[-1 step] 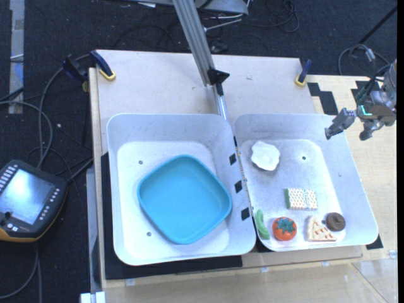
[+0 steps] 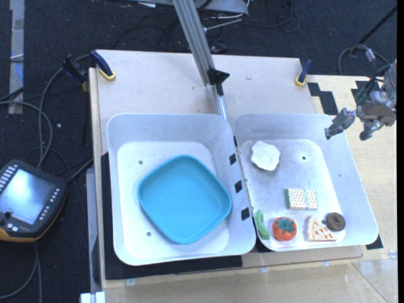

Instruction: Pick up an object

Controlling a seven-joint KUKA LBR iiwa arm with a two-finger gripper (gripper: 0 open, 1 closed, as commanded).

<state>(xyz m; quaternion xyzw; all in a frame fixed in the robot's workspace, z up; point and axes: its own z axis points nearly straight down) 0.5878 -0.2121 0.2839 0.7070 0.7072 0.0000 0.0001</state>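
Light wooden surface [image 2: 164,84] sits on dark carpeted floor [image 2: 44,36]. Yellow-tipped clamps grip its far edge: one at the left corner [image 2: 102,66], one toward the right [image 2: 303,73]. A slanted aluminium strut [image 2: 192,27] runs down from the top to the seam between the two bins. Black cables [image 2: 44,128] trail over the floor on the left. A teach pendant [image 2: 26,199] with a lit screen lies on the floor at lower left, orange trim along its lower edge. Black-and-pale stepped marking [image 2: 325,96] on the surface at right, near the far corner of the right bin.
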